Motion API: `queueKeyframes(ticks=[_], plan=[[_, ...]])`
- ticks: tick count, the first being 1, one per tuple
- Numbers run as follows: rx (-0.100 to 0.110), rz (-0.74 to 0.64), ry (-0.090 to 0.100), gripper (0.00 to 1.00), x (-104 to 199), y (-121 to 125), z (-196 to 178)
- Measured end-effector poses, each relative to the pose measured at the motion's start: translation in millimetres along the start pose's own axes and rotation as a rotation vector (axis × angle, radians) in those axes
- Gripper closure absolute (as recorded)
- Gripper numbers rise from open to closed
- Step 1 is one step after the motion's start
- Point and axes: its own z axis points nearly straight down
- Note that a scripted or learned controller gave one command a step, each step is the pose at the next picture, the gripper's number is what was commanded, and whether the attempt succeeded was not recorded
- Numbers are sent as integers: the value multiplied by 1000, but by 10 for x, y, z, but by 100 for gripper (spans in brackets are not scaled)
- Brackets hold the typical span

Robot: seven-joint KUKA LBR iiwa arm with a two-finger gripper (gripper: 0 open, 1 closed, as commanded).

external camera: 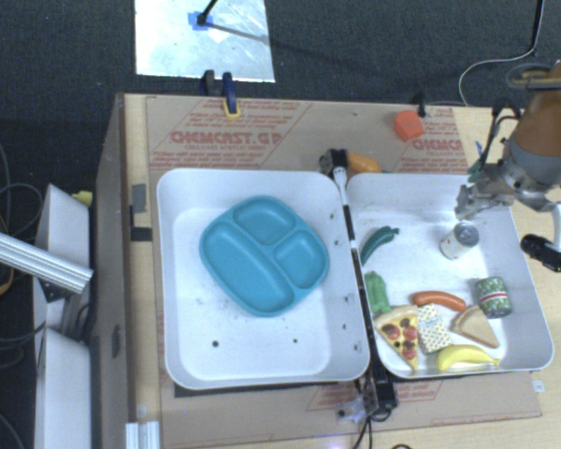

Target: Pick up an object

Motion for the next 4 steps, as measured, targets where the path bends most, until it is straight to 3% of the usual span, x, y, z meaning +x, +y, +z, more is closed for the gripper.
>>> queueKeyframes(ticks=[1,2,3,4], plan=[[0,0,0,0,0,-1,1],[4,2,1,0,4,-712,-144],[5,2,1,0,7,-1099,-163],[5,2,1,0,10,-1077,473]])
